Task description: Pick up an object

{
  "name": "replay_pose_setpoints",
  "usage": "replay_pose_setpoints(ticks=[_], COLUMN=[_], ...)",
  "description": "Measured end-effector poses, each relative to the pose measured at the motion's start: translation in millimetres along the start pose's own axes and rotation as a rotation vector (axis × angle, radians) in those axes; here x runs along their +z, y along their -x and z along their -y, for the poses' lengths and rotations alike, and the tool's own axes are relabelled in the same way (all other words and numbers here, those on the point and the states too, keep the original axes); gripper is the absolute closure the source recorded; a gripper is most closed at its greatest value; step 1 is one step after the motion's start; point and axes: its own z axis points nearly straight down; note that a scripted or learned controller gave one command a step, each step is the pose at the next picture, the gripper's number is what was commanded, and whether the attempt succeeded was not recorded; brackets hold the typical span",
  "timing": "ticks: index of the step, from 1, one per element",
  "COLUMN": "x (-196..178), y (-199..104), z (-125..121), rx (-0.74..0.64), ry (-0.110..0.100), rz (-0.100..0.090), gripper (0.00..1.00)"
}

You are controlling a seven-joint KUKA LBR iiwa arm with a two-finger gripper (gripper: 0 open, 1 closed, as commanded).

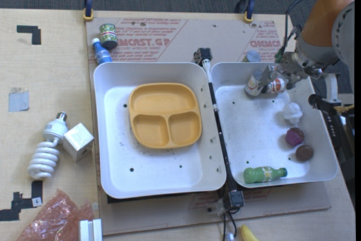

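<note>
Grey and orange, the arm hangs over the right bin (324, 169), where we see its pincer (265, 80) by a small red-and-white bottle (275, 86) near the far wall, though we cannot tell if it grips it

Overhead view of the bench, taken at a slant.
One fixed camera looks down on both white bins (107, 121), the arm (333, 14) entering from frame right.

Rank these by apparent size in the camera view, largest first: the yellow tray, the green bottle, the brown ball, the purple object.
1. yellow tray
2. green bottle
3. purple object and brown ball look too alike to rank.
</note>
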Motion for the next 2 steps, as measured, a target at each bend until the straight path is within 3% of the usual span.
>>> replay_pose_setpoints(ticks=[1, 2], x=[-10.3, -10.3], y=[0.1, 0.1], z=[-0.6, -0.5], rx=[-0.002, -0.002], ry=[0.002, 0.001], rz=[0.002, 0.002], gripper=[1.0, 0.0])
